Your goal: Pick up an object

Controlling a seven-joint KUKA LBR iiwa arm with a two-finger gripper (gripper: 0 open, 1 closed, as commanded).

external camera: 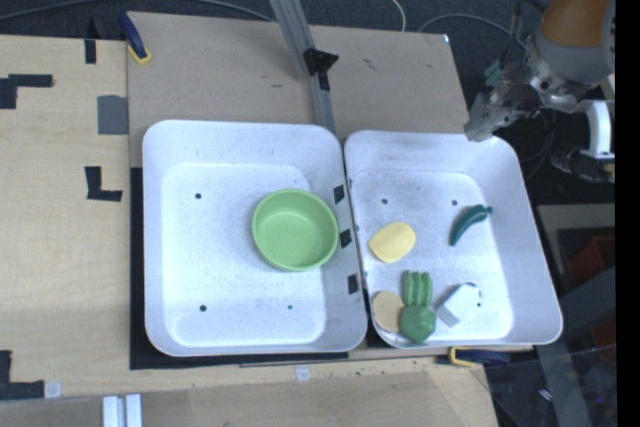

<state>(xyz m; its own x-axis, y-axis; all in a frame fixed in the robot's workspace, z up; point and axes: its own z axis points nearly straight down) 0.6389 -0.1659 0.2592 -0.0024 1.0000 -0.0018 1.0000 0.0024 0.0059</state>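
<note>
The right bin [500, 160] holds several small items: a yellow oval piece [391, 241], a dark green pepper-like piece [467, 222], a green toy with stalks [417, 305], a pale yellow disc [386, 306] and a small grey-white block [458, 304]. A green bowl [294, 229] sits in the left bin [180, 155]. My gripper [484, 123] hangs at the right bin's far right corner, above its rim and well away from the items. Nothing shows between its fingers.
A slanted grey metal pole [285, 0] with a black clamp crosses the bench behind the bins. White cables lie on the dark floor at the back. A blue and yellow clip [133, 39] sits on the bench's far left corner.
</note>
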